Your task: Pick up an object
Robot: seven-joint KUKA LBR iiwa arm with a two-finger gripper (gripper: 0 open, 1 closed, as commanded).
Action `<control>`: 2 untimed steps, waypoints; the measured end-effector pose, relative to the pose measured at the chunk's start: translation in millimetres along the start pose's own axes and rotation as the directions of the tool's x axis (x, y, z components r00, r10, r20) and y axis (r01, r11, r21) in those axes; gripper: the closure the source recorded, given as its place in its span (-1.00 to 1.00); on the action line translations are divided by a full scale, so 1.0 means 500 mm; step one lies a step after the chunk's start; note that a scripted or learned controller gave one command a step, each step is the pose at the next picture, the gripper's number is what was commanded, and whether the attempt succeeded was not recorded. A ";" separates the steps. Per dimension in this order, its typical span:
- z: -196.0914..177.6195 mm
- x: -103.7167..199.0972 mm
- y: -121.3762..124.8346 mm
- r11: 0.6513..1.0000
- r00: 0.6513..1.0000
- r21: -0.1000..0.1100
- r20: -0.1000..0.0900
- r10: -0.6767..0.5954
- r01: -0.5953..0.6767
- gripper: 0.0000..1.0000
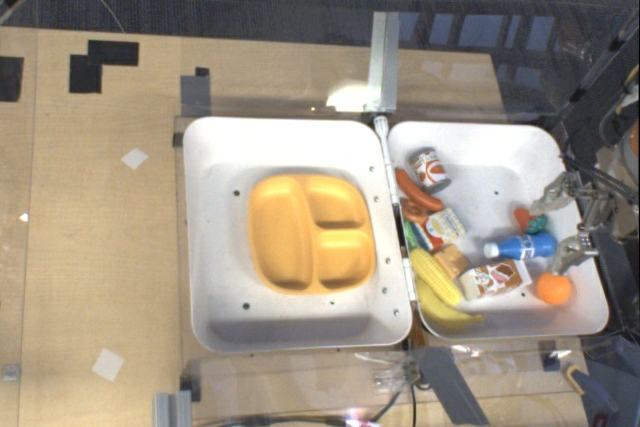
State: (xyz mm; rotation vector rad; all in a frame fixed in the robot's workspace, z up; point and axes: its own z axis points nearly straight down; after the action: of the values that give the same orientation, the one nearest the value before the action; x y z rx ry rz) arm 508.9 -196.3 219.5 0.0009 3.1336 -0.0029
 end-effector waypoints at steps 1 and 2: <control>0.154 -0.114 0.015 0.931 0.931 -0.001 -0.004 0.365 -0.365 -1.00; 0.214 -0.288 0.031 0.750 0.750 -0.001 0.001 0.661 -0.661 -1.00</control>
State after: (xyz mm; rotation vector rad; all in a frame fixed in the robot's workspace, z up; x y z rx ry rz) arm 653.7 -181.1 113.5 1.1080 2.9295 0.0028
